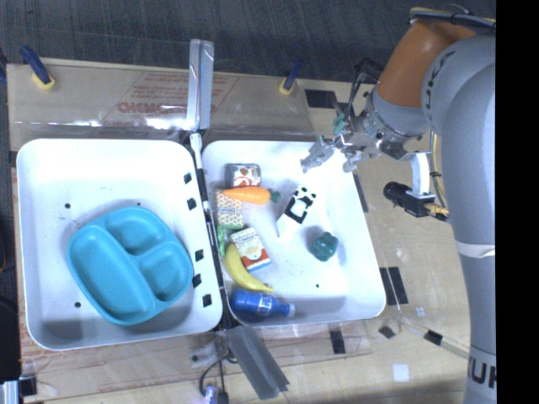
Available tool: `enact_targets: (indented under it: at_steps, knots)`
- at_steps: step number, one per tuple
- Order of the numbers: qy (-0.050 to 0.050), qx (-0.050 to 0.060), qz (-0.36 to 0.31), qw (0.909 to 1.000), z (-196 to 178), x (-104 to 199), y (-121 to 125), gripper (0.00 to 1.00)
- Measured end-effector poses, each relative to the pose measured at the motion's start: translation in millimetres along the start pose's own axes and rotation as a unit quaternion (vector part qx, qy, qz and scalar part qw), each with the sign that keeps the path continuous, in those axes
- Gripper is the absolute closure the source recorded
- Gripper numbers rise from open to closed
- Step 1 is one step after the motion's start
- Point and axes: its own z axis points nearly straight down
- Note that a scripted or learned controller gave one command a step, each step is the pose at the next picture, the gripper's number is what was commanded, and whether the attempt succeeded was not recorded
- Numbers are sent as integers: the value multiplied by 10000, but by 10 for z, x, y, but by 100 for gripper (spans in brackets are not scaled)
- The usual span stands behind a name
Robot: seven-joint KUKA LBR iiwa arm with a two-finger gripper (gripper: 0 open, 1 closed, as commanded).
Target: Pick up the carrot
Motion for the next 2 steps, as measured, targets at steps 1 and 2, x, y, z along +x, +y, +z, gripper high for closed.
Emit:
enact_targets:
  at_steps: [1,2]
  knots:
    - [0,-4,-1052,9945,790,907,232,0]
    - [-4,-15,-916,9958,101,1243,234,0]
